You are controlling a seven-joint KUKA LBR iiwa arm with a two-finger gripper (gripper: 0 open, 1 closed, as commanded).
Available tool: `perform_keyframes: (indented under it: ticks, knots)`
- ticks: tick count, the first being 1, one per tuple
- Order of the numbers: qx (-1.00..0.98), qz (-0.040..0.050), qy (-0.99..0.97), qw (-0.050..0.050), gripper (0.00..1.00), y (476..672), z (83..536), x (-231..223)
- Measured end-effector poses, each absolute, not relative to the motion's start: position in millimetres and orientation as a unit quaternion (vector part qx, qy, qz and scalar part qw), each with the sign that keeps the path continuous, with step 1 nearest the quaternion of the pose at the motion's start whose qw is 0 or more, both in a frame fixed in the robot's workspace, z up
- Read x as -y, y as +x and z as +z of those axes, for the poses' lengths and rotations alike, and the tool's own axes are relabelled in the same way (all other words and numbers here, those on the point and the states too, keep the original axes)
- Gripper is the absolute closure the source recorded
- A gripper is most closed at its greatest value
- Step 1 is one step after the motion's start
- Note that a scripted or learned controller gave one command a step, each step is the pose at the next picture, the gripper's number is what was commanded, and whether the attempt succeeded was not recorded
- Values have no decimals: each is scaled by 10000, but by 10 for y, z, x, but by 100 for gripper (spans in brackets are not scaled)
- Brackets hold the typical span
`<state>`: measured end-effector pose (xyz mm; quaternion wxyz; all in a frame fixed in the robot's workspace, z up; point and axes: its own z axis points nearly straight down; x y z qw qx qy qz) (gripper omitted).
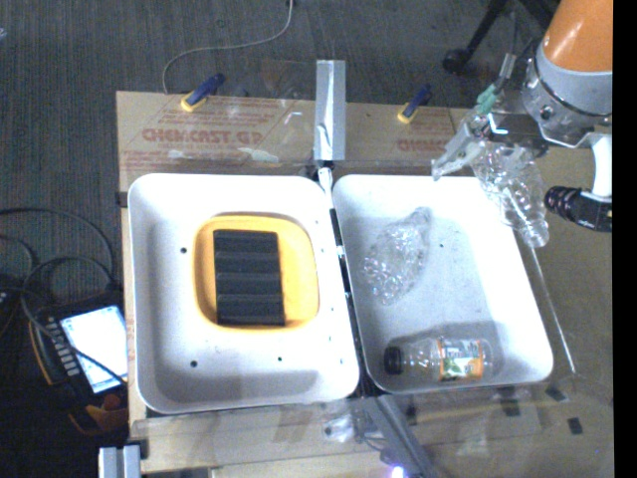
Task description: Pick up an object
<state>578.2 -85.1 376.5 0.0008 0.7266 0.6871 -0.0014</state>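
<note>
I saw the end effector (498, 162) raised over the right bin's (518, 277) far right corner, its fingers clamped on a clear crumpled plastic bottle (518, 199) hanging above the rim, off the bin floor.

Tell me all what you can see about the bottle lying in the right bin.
The bottle is clear plastic with a dark cap at its left end and an orange and green label around its body. It lies on its side along the near wall of the right bin. It looks uncrushed. Whether it touches that wall is unclear. Nothing else touches it.
</note>
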Motion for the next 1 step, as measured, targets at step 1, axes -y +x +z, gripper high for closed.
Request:
perform_keyframes:
  ticks: [1]
  knots:
    - [-7241,-16,6897,-2,100,6471,2954,489]
